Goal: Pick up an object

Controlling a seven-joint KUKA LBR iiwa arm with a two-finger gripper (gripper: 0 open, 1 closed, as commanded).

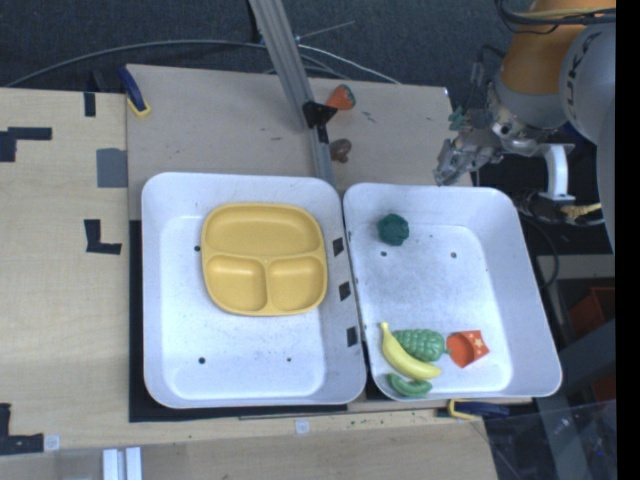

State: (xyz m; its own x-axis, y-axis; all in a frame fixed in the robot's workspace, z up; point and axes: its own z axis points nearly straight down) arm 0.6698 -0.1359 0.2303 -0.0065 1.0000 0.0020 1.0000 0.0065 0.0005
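Table (220, 118) of pale wood carries two shallow white bins side by side, seen from above at a slant. Left bin (170, 298) holds a yellow tray (265, 258) with three compartments, lying flat in the bin's upper half. Right bin (500, 268) holds the small items. Arm (570, 48), grey with an orange band, enters from the right and ends above the table just beyond the right bin's far rim. Jaws (452, 166) hang there over that far edge, above the bin's upper corner, with nothing seen between them; whether they stand open or closed cannot be told at this size. Metal post (285, 58) crosses the table at a slant, its foot near the gap between the bins. Banana (405, 356), yellow, lies along the near side of the right bin, touching a bumpy green item (422, 342) beside it. Red item (467, 347) sits just to the right of these. Dark green ball (393, 229) rests alone near the far left part of the right bin, well apart from the near cluster. Small green piece (408, 386) lies at the near rim, just below the banana.
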